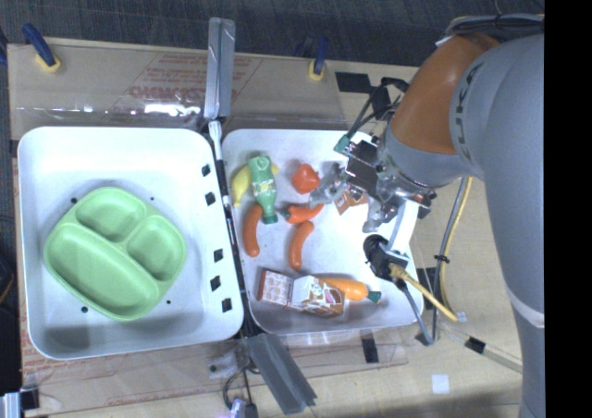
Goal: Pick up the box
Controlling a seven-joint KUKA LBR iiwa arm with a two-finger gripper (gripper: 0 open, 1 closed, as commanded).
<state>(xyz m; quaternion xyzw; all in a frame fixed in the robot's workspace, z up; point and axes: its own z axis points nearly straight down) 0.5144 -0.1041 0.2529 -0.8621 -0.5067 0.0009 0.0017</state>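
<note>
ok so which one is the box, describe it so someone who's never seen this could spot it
Look in the right-hand white bin, along its near edge. The box lies flat there, a printed carton, brown at its left end and orange at its right. It is the only flat, straight-edged item; the pieces above it are rounded toy foods.

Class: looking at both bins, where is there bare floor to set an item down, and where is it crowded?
Free: left bin floor around the green tray, especially its top strip. Crowded: right bin, with bottle, sausages, box and gripper.
</note>
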